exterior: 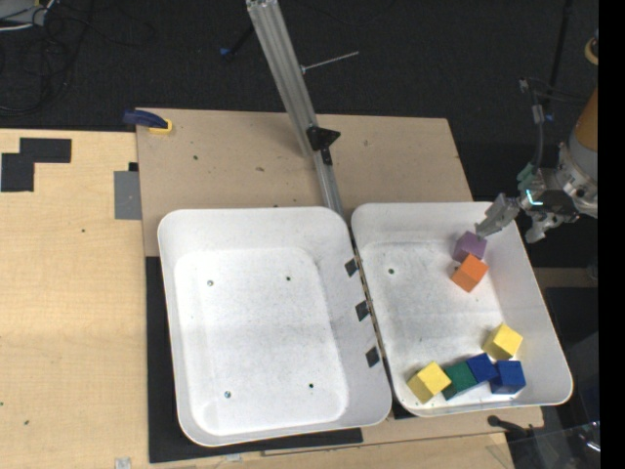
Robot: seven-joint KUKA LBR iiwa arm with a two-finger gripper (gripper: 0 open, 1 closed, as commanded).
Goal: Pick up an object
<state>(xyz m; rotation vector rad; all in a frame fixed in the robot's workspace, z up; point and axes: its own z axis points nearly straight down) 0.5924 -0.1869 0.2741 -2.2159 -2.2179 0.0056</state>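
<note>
Purple block (469, 245) sits near the right bin's (547, 306) far right edge, touching an orange block (469, 275). The gripper (518, 220) hangs spread and holding nothing over that edge, so the purple block lies just beside it, toward the bin's middle.

my gripper (518, 221) above the right bin (430, 262)'s far-right rim, fingers spread, nothing between them | purple block (470, 245) just inside that rim, orange block (469, 274) touching it on the near side | yellow block (505, 341), blue blocks (496, 372), green block (460, 376), second yellow block (428, 381) at the bin's near-right corner | left bin (195, 262) beside it
</note>
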